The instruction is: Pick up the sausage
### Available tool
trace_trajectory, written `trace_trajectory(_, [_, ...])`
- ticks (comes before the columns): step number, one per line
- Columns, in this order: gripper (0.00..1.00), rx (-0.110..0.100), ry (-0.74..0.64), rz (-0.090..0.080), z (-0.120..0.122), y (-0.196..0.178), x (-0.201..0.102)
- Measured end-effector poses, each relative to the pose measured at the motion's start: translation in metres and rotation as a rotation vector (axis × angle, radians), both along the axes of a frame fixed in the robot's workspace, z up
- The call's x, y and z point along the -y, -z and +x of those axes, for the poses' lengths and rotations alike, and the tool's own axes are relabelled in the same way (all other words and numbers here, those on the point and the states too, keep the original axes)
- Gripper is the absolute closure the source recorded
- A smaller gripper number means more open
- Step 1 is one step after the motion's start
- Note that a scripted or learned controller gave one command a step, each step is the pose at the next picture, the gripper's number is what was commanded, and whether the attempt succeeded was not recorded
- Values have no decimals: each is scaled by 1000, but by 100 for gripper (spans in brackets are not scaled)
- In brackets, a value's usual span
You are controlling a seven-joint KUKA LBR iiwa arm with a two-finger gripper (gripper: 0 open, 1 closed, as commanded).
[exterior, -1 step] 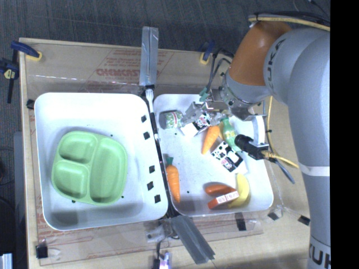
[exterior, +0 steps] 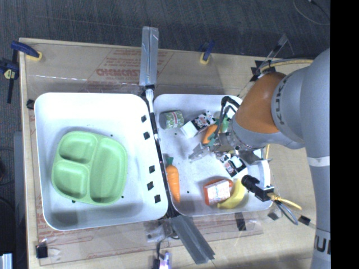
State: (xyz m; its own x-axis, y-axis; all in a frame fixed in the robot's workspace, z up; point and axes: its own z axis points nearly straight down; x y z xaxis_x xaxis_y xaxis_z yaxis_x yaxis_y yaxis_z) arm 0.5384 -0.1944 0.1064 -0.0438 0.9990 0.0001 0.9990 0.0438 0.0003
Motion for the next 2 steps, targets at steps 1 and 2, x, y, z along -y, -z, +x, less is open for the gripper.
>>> trace_trajectory(1, [0, 0, -23, -1, 6, 14, -49])
trace_trajectory(2, [0, 4, 89, -16, 48, 11, -63])
